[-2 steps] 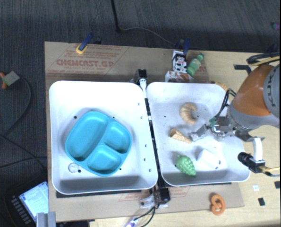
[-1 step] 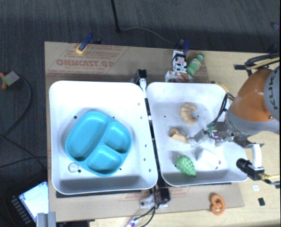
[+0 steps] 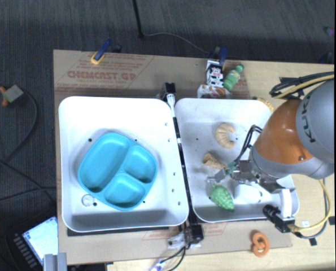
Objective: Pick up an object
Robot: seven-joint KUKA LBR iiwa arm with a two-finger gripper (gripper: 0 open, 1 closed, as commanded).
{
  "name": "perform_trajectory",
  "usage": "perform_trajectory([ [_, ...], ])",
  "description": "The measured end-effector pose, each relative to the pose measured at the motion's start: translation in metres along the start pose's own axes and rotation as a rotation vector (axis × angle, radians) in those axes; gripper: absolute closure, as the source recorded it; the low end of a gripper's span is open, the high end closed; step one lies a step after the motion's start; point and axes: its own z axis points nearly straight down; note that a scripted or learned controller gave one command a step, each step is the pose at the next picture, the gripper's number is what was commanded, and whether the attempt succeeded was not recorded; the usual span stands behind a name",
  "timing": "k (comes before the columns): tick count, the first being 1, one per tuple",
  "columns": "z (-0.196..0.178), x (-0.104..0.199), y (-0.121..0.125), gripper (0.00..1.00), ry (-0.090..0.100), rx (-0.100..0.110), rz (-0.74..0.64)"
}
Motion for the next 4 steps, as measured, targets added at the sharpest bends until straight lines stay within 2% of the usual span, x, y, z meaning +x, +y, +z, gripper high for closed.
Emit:
perform_trajectory([
  [1, -0.010, -0.001, 0.001, 1.00, -0.003, -0.003, 0.001],
  [2, -0.064, -0.042, -0.002, 1.00, 0.003, 0.010, 0.000],
  [3, -0.032, -0.039, 0.093, 1.00, 0.004, 0.011, -0.002],
  [4, -0.012, -0.070, 0.182, 1.00, 0.002, 0.010, -0.003],
])
